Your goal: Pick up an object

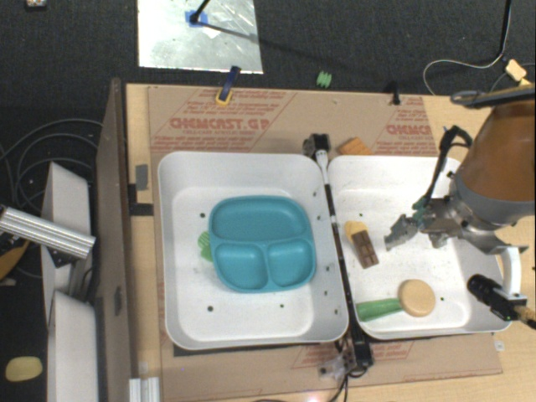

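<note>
1. My arm (502,162) reaches in from the right, its orange band above the wrist hanging over the right bin (381,178); my tool (400,231) sits low over that bin's middle, pointing toward the divider between the two bins.
2. I cannot tell whether the tool's fingers are spread or closed; they show as a grey blur; nothing shows between them.
3. In the right bin, near the left wall, lies a brown bar (364,247) with a small yellow piece (356,228) touching its upper end; both lie just to the left of my tool, apart from it.
4. Toward the bin's front edge lies a round tan disc (417,297); a green stick (378,309) lies beside it on its left, touching or nearly so; both are well clear of my tool.
5. The left bin (180,308) holds a blue divided tray (262,243), three compartments, lying flat near the middle; a bit of green (203,243) peeks out at the tray's left edge.
6. An orange block (353,147) lies on the worktop (251,120) just behind the right bin's back rim, outside the bin.
</note>
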